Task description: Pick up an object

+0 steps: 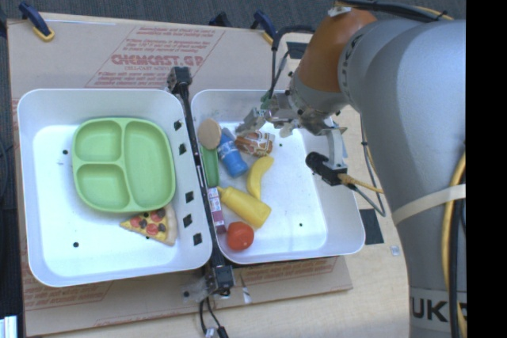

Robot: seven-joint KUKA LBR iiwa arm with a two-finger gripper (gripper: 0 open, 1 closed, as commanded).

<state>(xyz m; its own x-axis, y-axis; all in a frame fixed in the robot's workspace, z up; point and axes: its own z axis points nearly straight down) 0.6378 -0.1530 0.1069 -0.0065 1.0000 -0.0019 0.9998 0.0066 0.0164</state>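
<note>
You are watching the grey arm's two-finger gripper point(265, 121) hovering low over the brown, crinkled pastry-like toy point(255, 142) lying in the right white bin point(337, 214), just beside the yellow plastic banana point(259, 174). Whether it is spread or pinching cannot be told here. It is likely lining up for a top-down grasp.

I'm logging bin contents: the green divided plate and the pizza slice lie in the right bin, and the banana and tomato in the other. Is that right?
Not quite: the camera view shows the green divided plate and the pizza slice in the left bin. The banana and tomato lie in the other, the right bin.
</note>
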